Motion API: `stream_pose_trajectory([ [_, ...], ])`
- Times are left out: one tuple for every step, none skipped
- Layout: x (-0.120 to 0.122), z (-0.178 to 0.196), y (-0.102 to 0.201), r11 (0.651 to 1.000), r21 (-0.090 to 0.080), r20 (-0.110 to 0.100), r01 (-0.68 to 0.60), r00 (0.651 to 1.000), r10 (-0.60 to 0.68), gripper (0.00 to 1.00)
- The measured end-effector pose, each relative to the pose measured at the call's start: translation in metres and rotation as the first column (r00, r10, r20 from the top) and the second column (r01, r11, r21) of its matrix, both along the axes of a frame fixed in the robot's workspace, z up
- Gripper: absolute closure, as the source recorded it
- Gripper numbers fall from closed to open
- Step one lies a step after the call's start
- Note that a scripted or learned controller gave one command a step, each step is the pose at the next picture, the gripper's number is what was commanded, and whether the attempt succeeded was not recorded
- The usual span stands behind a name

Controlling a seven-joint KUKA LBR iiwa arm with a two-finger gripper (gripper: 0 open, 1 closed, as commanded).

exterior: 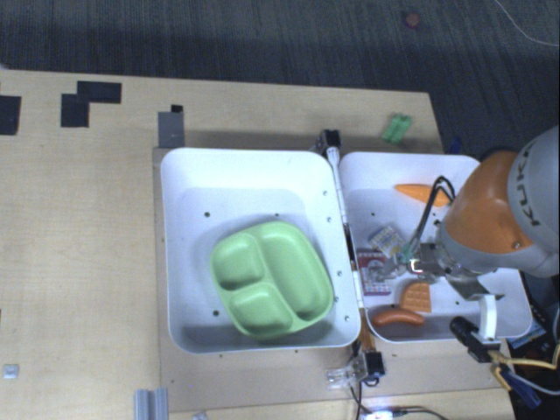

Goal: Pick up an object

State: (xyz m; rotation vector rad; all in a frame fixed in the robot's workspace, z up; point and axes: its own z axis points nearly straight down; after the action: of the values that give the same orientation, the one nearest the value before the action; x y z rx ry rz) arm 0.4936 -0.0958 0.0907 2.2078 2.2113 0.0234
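While the arm (494, 213) reaches into the right bin (376, 178), its hand (418, 265) sits low beside a small packet (382, 237); grip can't be told. Orange block (417, 297) and sausage (398, 318) lie near; green divided tray (271, 276) fills left bin (188, 234).

Little can be read here. On the arm (525, 201), at the right edge of the view, part of a dark brand mark runs down the grey casing beside the orange band; the letters look like "KU", the rest cut off by the frame. In the right bin (455, 169), near its left wall, a small packet (378, 265) bears red and dark print, too small and blurred to make out.
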Motion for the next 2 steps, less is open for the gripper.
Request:
stream_pose_trajectory([
  [0.001, 0.011, 0.002, 1.000, 0.003, 0.002, -0.002, 1.000, 0.002, 1.00],
  [0.057, 0.173, 0.003, 1.000, 0.001, -0.017, -0.003, 1.000, 0.003, 1.00],
])
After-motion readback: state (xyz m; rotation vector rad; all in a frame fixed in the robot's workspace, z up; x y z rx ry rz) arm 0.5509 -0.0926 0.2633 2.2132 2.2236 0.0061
